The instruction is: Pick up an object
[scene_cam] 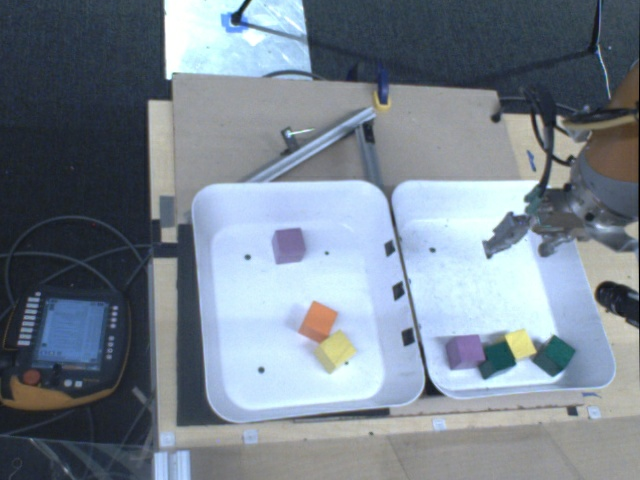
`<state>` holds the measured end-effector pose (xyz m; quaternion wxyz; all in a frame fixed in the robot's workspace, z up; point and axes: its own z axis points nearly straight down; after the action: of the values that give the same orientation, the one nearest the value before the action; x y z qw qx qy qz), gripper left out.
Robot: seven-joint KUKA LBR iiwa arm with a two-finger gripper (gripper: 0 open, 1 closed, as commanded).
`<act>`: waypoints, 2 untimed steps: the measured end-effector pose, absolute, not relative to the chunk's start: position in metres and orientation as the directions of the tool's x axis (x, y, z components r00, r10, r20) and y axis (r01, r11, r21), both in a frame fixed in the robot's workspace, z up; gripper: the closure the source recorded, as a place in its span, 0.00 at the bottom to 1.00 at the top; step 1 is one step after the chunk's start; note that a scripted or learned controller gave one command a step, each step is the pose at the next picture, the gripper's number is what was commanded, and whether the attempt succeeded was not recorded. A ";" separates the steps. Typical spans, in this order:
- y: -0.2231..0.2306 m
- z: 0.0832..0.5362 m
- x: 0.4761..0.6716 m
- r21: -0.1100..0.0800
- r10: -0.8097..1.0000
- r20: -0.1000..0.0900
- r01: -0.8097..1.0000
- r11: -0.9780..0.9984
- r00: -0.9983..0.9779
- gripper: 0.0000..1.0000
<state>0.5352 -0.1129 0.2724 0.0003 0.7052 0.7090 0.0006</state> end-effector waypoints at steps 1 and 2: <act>-0.113 0.273 0.535 0.002 1.000 0.000 1.000 0.004 -0.004 0.00; -0.110 0.230 0.539 -0.002 1.000 0.000 1.000 0.003 -0.003 0.00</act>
<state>0.5392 -0.1096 0.2299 -0.0009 0.7060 0.7082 -0.0008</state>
